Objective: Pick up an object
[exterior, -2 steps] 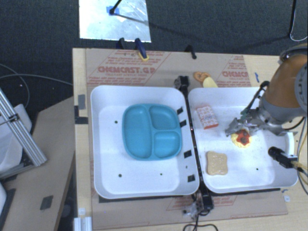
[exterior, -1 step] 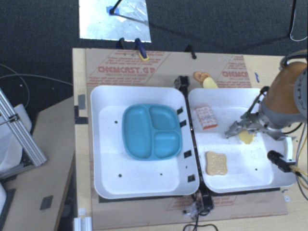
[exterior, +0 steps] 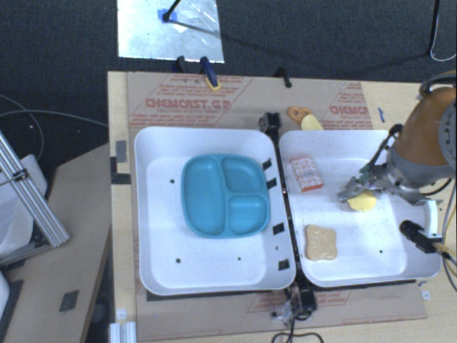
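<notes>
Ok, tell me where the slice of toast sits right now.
The slice of toast lies flat in the right bin, near its front edge, below the red-and-white packet and left of the yellow object under the gripper.

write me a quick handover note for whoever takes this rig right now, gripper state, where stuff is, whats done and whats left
Gripper: down in the right bin, right at the yellow object; whether it grips it cannot be told from this view.
Right bin also holds a pink-and-white packet near its upper left and a tan toast-like piece toward the front.
Left bin holds a blue divided plate.
A yellow and orange item lies on the board behind the bins.
Done: arm brought down onto the yellow object.
Left: confirm a grip, then lift it clear.
</notes>
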Motion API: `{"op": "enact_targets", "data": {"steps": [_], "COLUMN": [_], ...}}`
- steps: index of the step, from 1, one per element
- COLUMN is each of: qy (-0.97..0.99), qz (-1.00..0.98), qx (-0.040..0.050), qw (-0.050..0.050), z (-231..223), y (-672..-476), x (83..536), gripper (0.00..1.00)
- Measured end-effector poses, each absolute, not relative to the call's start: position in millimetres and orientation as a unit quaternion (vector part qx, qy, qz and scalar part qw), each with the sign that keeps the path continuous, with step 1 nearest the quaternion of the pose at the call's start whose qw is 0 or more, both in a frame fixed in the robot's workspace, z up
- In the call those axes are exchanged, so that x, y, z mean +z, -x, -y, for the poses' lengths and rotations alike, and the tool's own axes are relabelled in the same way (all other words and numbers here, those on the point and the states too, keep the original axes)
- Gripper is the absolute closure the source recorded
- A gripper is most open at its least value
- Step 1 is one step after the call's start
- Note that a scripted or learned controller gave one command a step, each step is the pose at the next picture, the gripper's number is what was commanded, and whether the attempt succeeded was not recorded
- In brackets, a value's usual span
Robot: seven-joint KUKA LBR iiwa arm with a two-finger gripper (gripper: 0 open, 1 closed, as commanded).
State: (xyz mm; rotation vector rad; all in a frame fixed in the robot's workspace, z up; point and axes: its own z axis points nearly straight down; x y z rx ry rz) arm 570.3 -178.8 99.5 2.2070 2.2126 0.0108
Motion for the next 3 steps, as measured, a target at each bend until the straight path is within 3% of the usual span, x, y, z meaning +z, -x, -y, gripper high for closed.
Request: {"op": "enact_targets", "data": {"steps": [1, 2, 3], "qy": [-0.705, -0.704, -0.704], "qz": [-0.710, -0.711, -0.710], "qx": [0.0001, 0.0032, 0.0031], "qw": [-0.002, 0.003, 0.003], "z": [116.7, 47.8, -5.4], "y": [-545.8, -550.1, -609.5], "x": [91.5, 202.4, 231.2], "gripper": [1.00, 1.00, 1.00]}}
